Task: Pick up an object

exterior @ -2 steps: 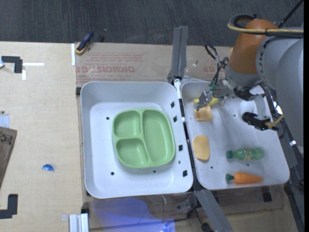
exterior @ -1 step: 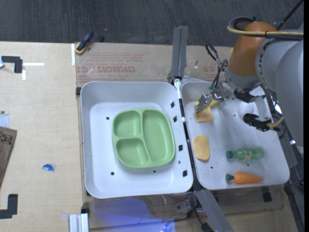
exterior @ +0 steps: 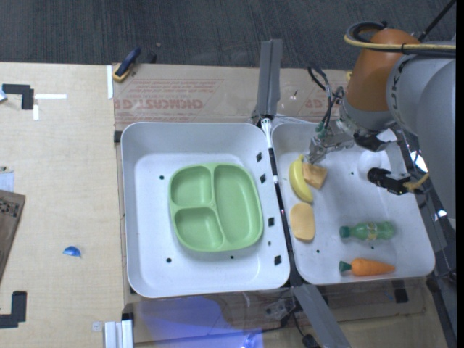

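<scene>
Camera view. Two shallow white bins sit side by side on the bench. The left bin (exterior: 138, 216) contains a pale green divided plate (exterior: 216, 207) with three compartments, lying flat near the bin's centre. The right bin (exterior: 406, 194) contains five items. A yellow banana (exterior: 299, 181) lies against the bin's left wall. A tan block (exterior: 315, 175) touches the banana's right side. A yellow-orange oval piece (exterior: 303, 222) lies just near of the banana, also close to the left wall. A green bottle (exterior: 367, 230) lies on its side toward the near right of the bin. An orange carrot (exterior: 368, 267) with a green end lies near the bin's near edge, just near of the bottle.

The arm (exterior: 428, 85) enters from the right, its orange band (exterior: 377, 67) above the far part of the right bin. The gripper (exterior: 319, 153) is lowered at the far left of the right bin, directly above the tan block, with its tip touching or almost touching the block's far edge. The claw's state cannot be told here: the tip is small and partly masked by cables. No item is visibly gripped.

Outside the bins, a brown cardboard sheet (exterior: 181, 93) with red print lies far of the left bin. A small blue piece (exterior: 71, 251) rests on the bench at left.
</scene>
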Robot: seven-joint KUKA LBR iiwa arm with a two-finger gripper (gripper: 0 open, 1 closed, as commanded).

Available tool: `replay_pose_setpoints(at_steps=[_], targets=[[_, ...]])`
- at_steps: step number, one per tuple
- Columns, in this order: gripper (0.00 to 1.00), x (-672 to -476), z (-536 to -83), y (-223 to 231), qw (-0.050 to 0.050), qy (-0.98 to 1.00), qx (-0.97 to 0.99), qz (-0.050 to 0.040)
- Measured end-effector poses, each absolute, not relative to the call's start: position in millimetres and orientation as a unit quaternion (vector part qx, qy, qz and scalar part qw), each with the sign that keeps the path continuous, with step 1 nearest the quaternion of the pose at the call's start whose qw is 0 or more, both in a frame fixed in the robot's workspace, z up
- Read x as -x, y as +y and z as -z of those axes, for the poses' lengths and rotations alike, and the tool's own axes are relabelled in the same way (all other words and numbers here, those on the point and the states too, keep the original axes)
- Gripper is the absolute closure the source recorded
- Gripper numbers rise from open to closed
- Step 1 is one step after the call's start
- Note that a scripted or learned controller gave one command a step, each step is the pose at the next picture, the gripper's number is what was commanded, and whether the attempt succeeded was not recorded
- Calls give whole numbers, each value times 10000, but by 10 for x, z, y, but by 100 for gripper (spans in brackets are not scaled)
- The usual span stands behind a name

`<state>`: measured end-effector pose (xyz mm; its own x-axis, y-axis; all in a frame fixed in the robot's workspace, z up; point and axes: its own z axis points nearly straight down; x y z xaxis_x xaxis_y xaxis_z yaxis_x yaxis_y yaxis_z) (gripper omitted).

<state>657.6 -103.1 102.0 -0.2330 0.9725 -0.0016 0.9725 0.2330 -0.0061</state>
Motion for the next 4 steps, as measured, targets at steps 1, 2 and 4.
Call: replay_pose_setpoints(at_steps=[1, 2, 4], targets=[[0, -6576, -1020, -1031, 13, -7851, 6193, -29], [0, -6037, -918, -1019, -1, -8038, 5949, -3], [0, -6038, -1009, -1039, -7, -8023, 5969, -5]])
